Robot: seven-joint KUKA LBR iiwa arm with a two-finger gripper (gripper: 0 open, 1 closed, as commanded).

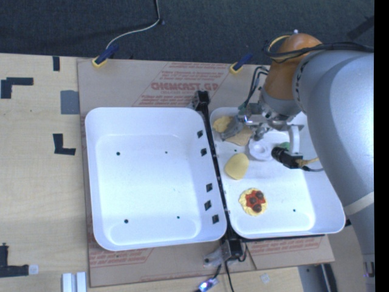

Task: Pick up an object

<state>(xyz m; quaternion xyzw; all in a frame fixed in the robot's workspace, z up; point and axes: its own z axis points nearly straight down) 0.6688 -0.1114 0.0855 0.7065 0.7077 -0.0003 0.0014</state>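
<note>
The right bin [304,215] holds several small things. A yellow lump [222,124] lies at its far left corner, and a flat tan piece [240,139] sits just beside it. A larger yellow lump [237,166] rests near the bin's left wall. A small round pizza toy [253,201] with red and dark toppings lies toward the front. My gripper [250,124] hangs low over the far part of this bin, right above the tan piece and next to the corner lump. A small white round thing [259,149] sits just under the wrist.
The left bin [146,175] stands alongside, split from the right one by a dark-clipped divider [209,163]. The grey arm [340,114] covers the right bin's far right side. Both bins rest on a cardboard sheet [176,84].
</note>
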